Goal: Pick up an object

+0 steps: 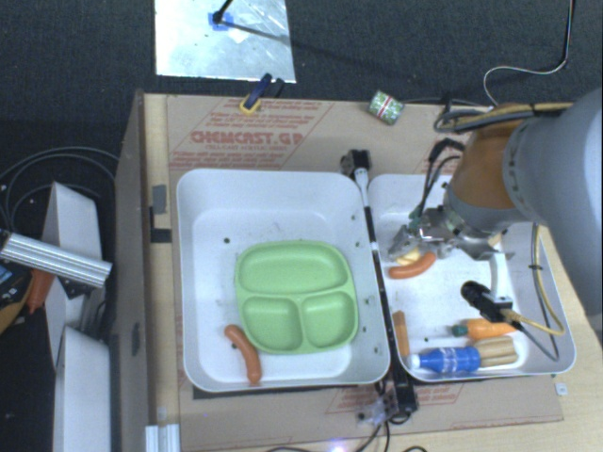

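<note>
Tool: the tool (pixel 415 242) hangs low over the upper left part of the right bin (pixel 556 351), close to the wall beside the left bin (pixel 203 252).
Tool state: I cannot tell whether it is apart or together, as the wrist and cables cover it from above.
Beneath the tool: a small pale yellow patch (pixel 406 249) at its left edge, too blurred to name.
Near sausage: the near sausage (pixel 413 268), orange, lies tilted on the right bin's floor just below the tool in the view. Its upper right end is at the tool, and I cannot tell whether they touch.
Arm: the grey arm (pixel 546 158) comes in from the right, cut off by the picture's edge. It hides the right bin's upper right corner.
Right bin, near wall: a blue-and-white bottle (pixel 450 359) lies on its side, with a beige stick (pixel 497 350) at its right end. An orange carrot-like piece (pixel 488 329) lies just above them, its left end hard to make out.
Right bin, left wall: a thin brown stick (pixel 400 332) lies along it.
Left bin: a green plate (pixel 297 295) with three compartments. The far sausage (pixel 244 351), curved, lies just beside the plate's lower left rim.
Desk: the desk (pixel 283 135) bears cardboard with red print, partly covered by the bins.
Desk's far edge: a small green-and-red roll (pixel 385 107) and a yellow-and-blue clip (pixel 256 95), both too small to name surely.
</note>
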`<state>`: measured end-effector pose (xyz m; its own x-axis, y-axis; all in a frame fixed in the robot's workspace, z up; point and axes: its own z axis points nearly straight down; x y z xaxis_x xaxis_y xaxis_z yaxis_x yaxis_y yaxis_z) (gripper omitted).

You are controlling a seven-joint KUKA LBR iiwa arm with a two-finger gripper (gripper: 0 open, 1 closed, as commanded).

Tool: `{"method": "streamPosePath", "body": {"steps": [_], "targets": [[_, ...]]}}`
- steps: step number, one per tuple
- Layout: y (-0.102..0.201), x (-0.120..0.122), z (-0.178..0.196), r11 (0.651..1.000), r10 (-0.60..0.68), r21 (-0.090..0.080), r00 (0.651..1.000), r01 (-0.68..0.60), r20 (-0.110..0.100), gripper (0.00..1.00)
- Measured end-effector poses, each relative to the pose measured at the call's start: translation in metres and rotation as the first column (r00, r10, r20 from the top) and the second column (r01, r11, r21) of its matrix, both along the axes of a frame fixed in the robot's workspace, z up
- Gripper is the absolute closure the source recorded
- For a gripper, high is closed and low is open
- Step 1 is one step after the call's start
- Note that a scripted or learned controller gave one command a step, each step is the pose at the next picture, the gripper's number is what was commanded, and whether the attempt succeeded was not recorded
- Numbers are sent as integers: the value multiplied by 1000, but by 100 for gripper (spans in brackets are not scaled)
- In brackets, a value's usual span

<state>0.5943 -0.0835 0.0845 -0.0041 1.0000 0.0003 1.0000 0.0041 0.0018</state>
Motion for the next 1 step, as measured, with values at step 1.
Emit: {"method": "streamPosePath", "body": {"steps": [1], "targets": [[-2, 2, 0, 1000, -1, 0, 1000, 1, 0, 0]]}}
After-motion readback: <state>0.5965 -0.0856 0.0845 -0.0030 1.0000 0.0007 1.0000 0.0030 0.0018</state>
